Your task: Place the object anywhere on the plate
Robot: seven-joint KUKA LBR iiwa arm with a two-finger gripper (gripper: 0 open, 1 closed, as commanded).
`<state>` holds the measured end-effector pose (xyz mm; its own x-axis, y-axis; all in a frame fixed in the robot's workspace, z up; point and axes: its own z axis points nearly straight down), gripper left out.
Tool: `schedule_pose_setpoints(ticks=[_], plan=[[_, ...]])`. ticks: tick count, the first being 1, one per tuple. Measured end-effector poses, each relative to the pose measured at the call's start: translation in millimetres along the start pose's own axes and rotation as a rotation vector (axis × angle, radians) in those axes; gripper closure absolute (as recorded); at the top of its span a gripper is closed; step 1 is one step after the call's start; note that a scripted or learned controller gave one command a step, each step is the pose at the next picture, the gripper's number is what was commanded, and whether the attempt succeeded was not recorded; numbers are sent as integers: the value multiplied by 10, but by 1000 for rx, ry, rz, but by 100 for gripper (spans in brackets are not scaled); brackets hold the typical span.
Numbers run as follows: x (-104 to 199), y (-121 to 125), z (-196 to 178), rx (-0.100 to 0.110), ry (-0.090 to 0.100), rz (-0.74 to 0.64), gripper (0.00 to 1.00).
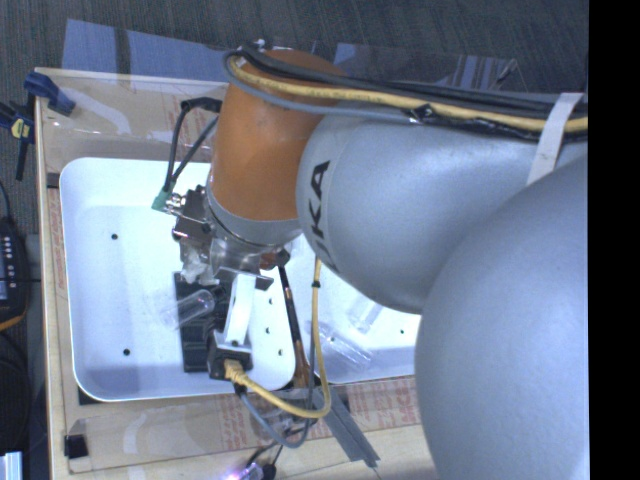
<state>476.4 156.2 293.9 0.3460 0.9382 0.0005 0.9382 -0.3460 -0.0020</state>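
Observation:
My gripper hangs low over the middle of the left white bin, under the orange band of the arm. A dark, flat, oblong thing lies on the bin floor right beneath and beside the gripper, partly covered by it. I cannot tell whether the gripper touches it. A clear, glassy piece peeks out from under the arm further right, mostly hidden.
The big grey arm covers the whole right side of the bench and the right bin. The left bin's floor to the left of the gripper is bare white. Blue clamps sit at the bench's far left corner.

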Motion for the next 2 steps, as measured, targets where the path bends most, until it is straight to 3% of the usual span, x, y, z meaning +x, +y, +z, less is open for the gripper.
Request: schedule_pose_setpoints(ticks=[1,2], plan=[[217,-92,-140,1,-1,457,100],[563,-219,1114,1,-5,676,100]])
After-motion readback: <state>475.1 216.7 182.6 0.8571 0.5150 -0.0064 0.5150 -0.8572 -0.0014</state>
